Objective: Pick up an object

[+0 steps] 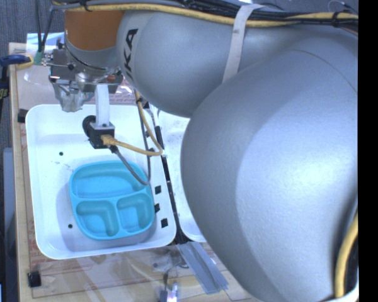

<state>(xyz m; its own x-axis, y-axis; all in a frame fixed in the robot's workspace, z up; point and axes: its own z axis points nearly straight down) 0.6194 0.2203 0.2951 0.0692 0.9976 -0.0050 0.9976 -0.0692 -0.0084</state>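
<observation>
Approach step. Gripper (pixel 68 98) hangs above the far edge of the view-left shallow white bin (pixel 47 146); you cannot tell its opening. The blue three-compartment plastic tray (pixel 113 201) lies near-side. Next you'd centre over its rim and descend.

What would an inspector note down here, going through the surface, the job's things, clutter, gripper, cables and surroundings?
surface: two white bins; the left bin is in plain sight, the right bin is mostly hidden under the arm.
job's things: one blue divided tray with three compartments, lying flat in the left bin's near half.
clutter: nothing seen, bar a few dark specks on the left bin's floor.
gripper: above the left bin's far rim, apart from the tray.
cables: a yellow cable is strapped along the arm.
surroundings: a blue clamp on the bench's left edge.
</observation>
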